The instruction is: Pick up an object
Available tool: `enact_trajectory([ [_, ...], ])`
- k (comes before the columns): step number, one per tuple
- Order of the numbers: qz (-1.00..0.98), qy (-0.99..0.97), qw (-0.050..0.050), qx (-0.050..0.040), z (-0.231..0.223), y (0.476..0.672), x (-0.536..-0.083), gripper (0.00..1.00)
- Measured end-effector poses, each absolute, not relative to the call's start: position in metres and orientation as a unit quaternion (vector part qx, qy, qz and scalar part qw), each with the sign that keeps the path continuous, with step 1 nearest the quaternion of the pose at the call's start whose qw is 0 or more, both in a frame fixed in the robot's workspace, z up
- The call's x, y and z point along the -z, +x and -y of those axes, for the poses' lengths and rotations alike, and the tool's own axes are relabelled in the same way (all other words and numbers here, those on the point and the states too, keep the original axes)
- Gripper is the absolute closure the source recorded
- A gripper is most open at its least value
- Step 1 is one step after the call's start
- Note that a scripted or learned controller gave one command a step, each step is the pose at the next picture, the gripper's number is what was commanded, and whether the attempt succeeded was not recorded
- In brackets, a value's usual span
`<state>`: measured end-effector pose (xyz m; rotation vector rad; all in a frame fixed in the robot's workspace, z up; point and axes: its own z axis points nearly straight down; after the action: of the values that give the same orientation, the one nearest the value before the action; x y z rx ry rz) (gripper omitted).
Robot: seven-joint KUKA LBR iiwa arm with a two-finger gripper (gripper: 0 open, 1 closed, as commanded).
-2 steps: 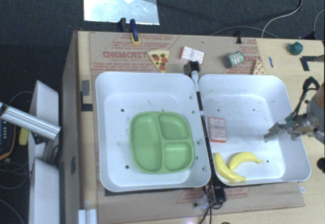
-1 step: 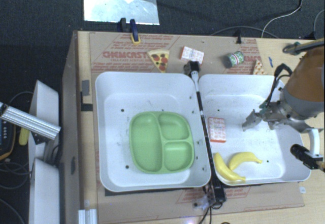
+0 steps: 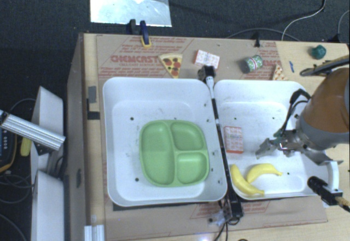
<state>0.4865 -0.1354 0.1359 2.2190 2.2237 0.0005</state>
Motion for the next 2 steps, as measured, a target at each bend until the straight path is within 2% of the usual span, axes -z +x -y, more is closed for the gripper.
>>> enact_trajectory([
  [1, -0.708, 0.706, 0.0, -0.0006, 0.083, 0.487, -0.119, 0.0],
  [2, -0.708, 0.706, 0.001, -0.0008, 0.105, 0.553, -0.164, 0.0],
])
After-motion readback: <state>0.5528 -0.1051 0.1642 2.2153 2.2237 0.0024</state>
